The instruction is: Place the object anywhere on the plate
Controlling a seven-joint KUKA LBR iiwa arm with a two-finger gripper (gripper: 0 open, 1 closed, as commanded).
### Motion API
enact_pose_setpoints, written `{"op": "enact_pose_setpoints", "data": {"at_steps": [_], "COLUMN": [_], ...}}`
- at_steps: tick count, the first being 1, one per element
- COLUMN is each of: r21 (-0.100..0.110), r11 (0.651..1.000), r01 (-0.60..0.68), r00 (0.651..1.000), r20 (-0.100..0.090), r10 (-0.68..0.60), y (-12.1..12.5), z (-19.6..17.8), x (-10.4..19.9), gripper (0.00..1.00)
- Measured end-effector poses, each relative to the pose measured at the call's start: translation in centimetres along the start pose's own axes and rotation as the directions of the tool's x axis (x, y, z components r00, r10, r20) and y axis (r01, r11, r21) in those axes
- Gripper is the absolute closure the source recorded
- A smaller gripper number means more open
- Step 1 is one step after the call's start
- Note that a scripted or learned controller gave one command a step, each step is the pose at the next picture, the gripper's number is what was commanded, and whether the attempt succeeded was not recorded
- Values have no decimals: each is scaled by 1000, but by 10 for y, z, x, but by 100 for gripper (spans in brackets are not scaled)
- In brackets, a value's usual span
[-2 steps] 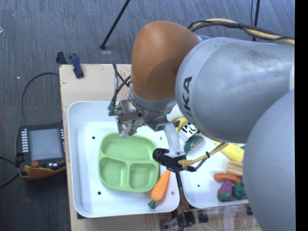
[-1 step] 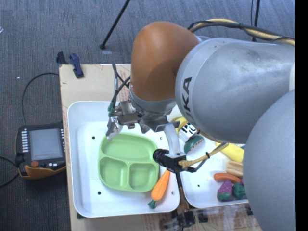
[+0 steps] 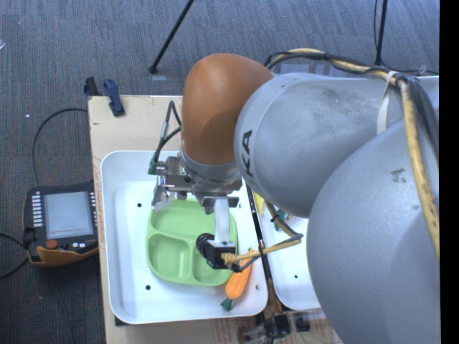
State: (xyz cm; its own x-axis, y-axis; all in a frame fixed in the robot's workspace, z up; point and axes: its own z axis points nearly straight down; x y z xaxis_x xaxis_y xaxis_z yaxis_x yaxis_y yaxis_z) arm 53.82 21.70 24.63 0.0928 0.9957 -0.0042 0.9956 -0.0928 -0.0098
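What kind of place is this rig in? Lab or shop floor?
Probably a robotics lab, not a shop floor: carpet with tripod legs and a teach pendant on it, plus a white bin holding a green plate and carrot.

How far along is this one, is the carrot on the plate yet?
Nothing looks done: the carrot lies in the left bin by the lower right corner of the plate, at most touching its rim. Under way: the arm hangs over the plate. Left: grasping and placing the carrot.
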Motion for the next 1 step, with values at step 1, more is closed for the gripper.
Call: {"op": "enact_pose_setpoints", "data": {"at_steps": [1], "r21": [-2], "r11": [994], "r01": [-110], "r00": [994], "r20": [-3], "r10": [110], "y": [-52], "z": [-30], "x": [24], "gripper": [0]}}
